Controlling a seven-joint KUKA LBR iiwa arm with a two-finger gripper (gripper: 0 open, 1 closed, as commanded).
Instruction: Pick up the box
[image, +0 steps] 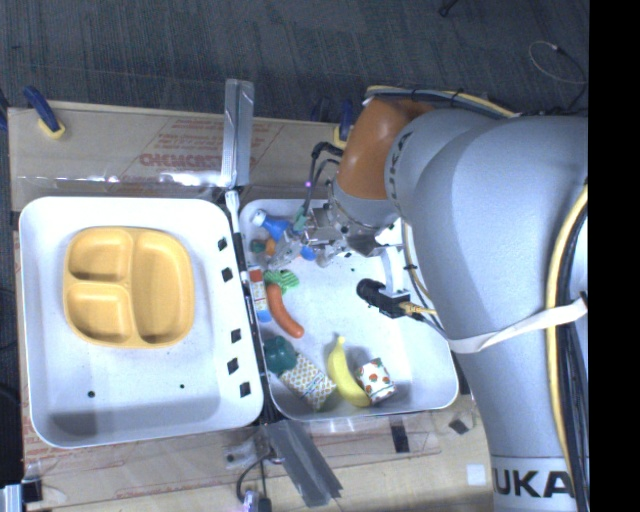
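The box (307, 381) is small with a chequered pattern. It lies near the front edge of the right bin (432, 352), between a teal lump (278, 352) and a banana (345, 374). My gripper (312, 236) hangs low over the far left corner of that bin, among small blue and orange items (267, 236). It is well away from the box, with most of the bin's length between them. The grey arm and its orange band (372, 150) cover the bin's far right part.
A red sausage (285, 316), a green piece (281, 280) and a small bottle (257, 290) lie along the right bin's left wall. A spotted can (375, 380) sits beside the banana. The left bin (50, 400) holds a yellow divided plate (128, 285).
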